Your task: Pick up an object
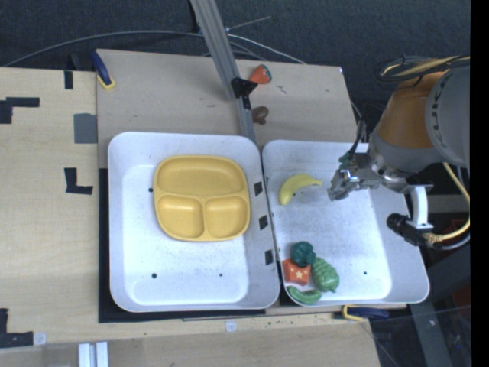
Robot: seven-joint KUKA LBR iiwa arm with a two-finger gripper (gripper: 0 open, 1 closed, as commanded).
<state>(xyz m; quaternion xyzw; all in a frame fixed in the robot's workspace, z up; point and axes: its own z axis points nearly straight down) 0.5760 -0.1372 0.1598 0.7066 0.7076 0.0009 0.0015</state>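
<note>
Over the right-hand white bin [382,274], the grey arm's two-finger gripper [341,186] is hanging just beside the curved yellow plastic banana [297,186], on its right and apart from it. Whether the claw is standing wide or closed I cannot tell at this slant, and nothing is showing in its grasp.

Judging from this, the step in hand is the approach to the banana, the nearest loose thing. To do it well, the arm should be shifting left until it is sitting squarely above the fruit's thick middle, turning so that the grasp is crossing the narrow width and not the long curve, then descending straight. Closing on a tapered tip would be inviting a slip.

That banana is lying flat near the bin's upper left, close to the wall shared with the left bin [122,205], smooth and pale yellow, its ends pointing down.

Near the right bin's lower left corner a cluster of small green and orange toys [309,272] is sitting packed together. Across the divide, a yellow three-compartment plate [202,197] is resting in the left bin.
</note>
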